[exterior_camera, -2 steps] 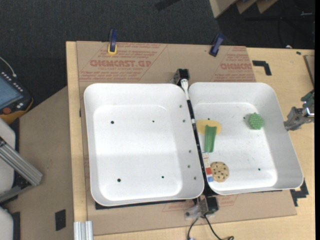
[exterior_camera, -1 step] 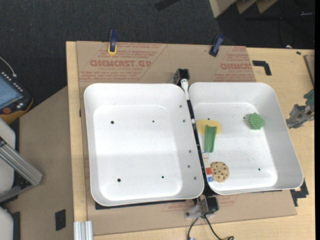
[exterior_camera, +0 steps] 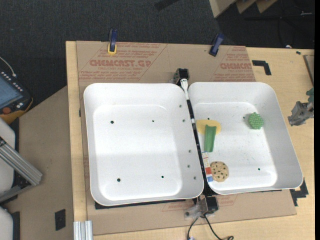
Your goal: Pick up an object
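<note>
Camera view: looks down at a slant on two white bins side by side on a cardboard sheet (exterior_camera: 150, 59) laid over the counter.
Hand: the hand (exterior_camera: 300, 113) sits at the edge of the view, just outside the rim of the near bin (exterior_camera: 280, 149); only a grey part shows.
Hand state: I cannot tell whether it is wide or narrow, and nothing is seen held in it.
Closest thing: a green knobbly ball (exterior_camera: 255, 121) lies in the near bin, a short reach from the hand across the rim.
Further from the hand: a green block (exterior_camera: 210, 138) lies over a yellow piece (exterior_camera: 204, 126), by the wall shared with the far bin (exterior_camera: 135, 149).
Also far side: a toy cookie (exterior_camera: 219, 171) lies flat near that same wall, apart from the block.
Handling, ball: probably light and a little springy; it may roll, so close across its middle from straight above.
Handling, block: looks stiff and light; grip across its narrow sides.
Handling, cookie: thin and flat against the floor, likely the hardest to get under.
Progress: no object lifted yet.
</note>
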Motion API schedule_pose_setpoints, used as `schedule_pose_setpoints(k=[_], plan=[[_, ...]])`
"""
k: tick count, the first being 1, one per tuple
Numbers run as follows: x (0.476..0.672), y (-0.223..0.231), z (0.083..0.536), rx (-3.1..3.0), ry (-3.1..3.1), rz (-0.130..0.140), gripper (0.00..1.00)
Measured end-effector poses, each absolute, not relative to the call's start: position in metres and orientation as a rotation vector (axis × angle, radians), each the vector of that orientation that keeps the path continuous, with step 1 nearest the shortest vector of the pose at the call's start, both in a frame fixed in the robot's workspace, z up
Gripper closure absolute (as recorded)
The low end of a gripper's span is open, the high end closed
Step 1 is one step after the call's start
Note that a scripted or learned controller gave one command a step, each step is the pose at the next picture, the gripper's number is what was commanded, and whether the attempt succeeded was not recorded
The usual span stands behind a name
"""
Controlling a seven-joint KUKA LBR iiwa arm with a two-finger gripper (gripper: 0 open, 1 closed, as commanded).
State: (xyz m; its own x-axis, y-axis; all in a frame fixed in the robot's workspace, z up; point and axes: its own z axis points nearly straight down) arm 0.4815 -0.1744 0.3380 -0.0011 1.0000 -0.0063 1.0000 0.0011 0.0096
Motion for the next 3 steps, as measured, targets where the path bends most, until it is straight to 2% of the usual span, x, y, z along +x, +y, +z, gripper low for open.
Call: schedule_pose_setpoints(k=[3], plan=[[0.484, -0.175, 0.369, 2.202, 2.208, 0.007, 1.0]])
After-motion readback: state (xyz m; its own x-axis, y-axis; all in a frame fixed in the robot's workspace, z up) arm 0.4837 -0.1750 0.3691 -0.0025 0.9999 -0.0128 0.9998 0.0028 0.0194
